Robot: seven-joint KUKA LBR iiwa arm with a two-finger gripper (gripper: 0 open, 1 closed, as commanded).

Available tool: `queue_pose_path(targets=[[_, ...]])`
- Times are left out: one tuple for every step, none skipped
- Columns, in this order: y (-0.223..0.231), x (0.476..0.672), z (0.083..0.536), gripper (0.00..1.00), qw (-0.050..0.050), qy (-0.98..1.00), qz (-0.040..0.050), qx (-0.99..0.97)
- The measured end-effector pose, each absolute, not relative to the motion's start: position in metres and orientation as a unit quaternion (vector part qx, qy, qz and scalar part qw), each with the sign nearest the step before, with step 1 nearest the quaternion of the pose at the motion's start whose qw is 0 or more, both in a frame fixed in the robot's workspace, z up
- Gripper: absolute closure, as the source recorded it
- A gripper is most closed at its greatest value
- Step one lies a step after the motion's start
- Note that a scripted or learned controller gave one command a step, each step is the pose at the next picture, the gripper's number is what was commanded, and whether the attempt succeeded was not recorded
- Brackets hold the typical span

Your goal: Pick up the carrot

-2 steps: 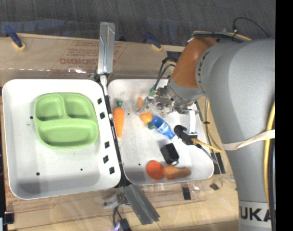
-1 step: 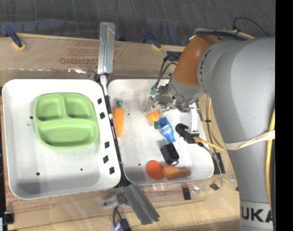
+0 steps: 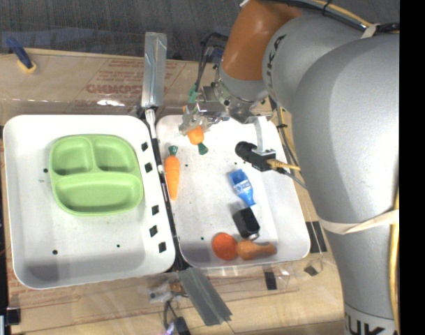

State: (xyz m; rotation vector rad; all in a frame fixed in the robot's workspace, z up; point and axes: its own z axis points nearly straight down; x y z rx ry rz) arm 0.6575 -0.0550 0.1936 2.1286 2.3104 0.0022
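Camera view, looking down at a slant on a bench (image 3: 72,75) with two shallow white bins side by side.

The left bin (image 3: 24,187) holds a green plate (image 3: 97,173) with three sections, lying flat near the bin's middle.

The right bin (image 3: 205,201) holds several things. The carrot (image 3: 172,175) lies flat along this bin's left wall, just beside it. Its green top points to the far end and its narrow tip points to the near end. Nothing touches the carrot.

A blue packet (image 3: 242,187) lies right of the bin's middle. A black block (image 3: 246,221) lies just on its near side. Along the near wall sit an orange ball (image 3: 224,246) and a brown piece (image 3: 257,249), side by side and touching.

The grey arm (image 3: 324,117) with its orange band reaches in from the right and covers the right side of the scene. Its gripper (image 3: 195,123) hangs over the far left corner of the right bin, beyond the carrot's green top and a little to its right, clearly apart from the carrot.

A small orange piece (image 3: 195,136) with a green end sits right at the gripper's tip. From this angle I cannot tell whether the claw is open or closed, or whether it has hold of that piece.
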Motion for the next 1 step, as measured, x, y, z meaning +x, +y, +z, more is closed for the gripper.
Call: queue_pose_path(targets=[[-0.0501,0.6164,0.2283,1.0,-0.001,0.744,-0.0009,0.669]])
